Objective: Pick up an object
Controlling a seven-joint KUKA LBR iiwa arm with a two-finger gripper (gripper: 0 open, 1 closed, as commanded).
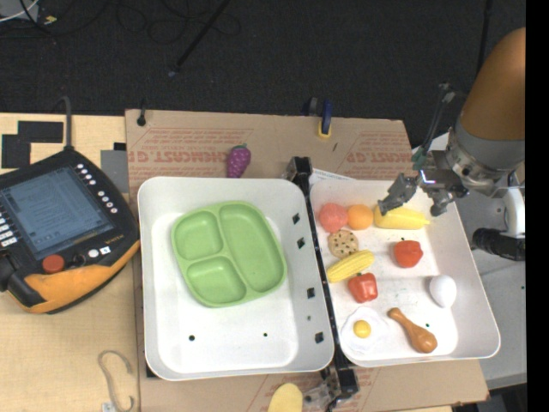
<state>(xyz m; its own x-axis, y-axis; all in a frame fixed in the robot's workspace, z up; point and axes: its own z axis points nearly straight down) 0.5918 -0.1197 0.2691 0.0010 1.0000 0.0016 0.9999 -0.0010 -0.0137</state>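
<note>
The right bin (480, 316) holds several toy foods. A yellow banana (401, 220) lies near its back edge, next to an orange (360, 217) and a pink peach (333, 216). My gripper (419, 197) hovers over the banana's back side, open, one finger (395, 198) to the left and the other (441, 199) to the right. Nothing is held between them. Further forward lie a cookie (344, 243), a corn cob (350, 266), a red tomato (407, 252), a red pepper (364, 287), a white egg (443, 291), a fried egg (363, 327) and a drumstick (413, 330).
The left bin (163, 333) holds a green divided plate (228, 252). A purple grape bunch (238, 160) lies on the cardboard behind it. A yellow toy (286, 397) sits at the front edge. A teach pendant (60, 221) rests at the far left.
</note>
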